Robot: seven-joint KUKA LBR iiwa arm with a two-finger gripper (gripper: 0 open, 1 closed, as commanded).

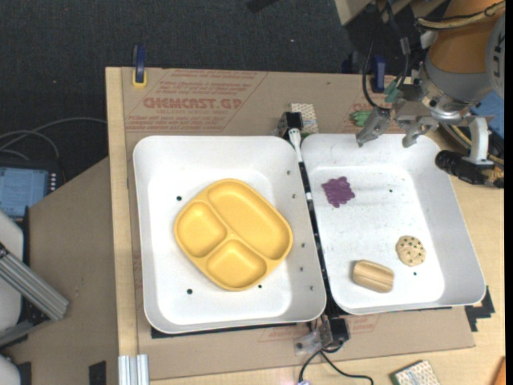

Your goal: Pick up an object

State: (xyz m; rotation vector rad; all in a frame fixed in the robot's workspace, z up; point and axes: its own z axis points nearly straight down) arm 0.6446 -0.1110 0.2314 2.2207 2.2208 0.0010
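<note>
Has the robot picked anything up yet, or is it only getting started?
Only starting, by the look of it. Nothing looks done: the purple piece, cookie and tan roll all lie in the right bin. In hand: the tool hangs open above that bin's far edge, with nothing between its fingers. Left: coming down onto an object, closing and lifting.

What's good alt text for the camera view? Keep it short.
A grey robot arm's open gripper hovers over the far edge of the right bin, which holds a purple grape cluster, a cookie and a bread roll. The left bin holds a yellow divided plate.
</note>
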